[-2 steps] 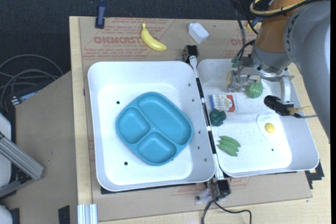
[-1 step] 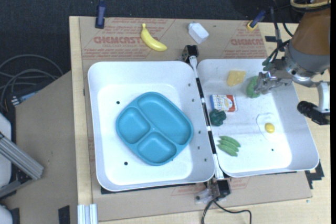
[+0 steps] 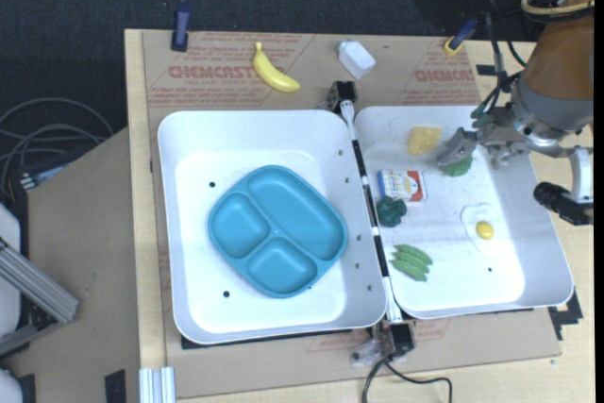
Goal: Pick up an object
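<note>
Tool (image 3: 460,149) lowered into the far part of the right bin (image 3: 528,293), at a green piece (image 3: 459,167) lying just under and in front of its tip. Fingers too blurred and too small to read: cannot tell whether spread, pressed together, or pinching the green piece. No lift visible; green piece apparently low, at the bin floor.

Within reach of the tool, in the same bin: yellow block (image 3: 424,140) just to its left; printed card (image 3: 401,185) nearer and to the left; dark green lump (image 3: 391,210) beyond the card, near the bin's left wall; pea pod (image 3: 411,260) well nearer the front; egg-like piece (image 3: 483,229) nearer the front, almost directly below the tool.

Farther left of the tool: left bin (image 3: 179,142) with a blue divided plate (image 3: 276,228). On the surface (image 3: 142,203) behind the bins: banana (image 3: 273,71) and a white block (image 3: 356,58), well apart from the tool.

Judged progress: approach done, tool down at a candidate; grasp unconfirmed. Left to do: secure closure on one piece, then a clear lift off the bin floor. Task not yet complete on this evidence.
</note>
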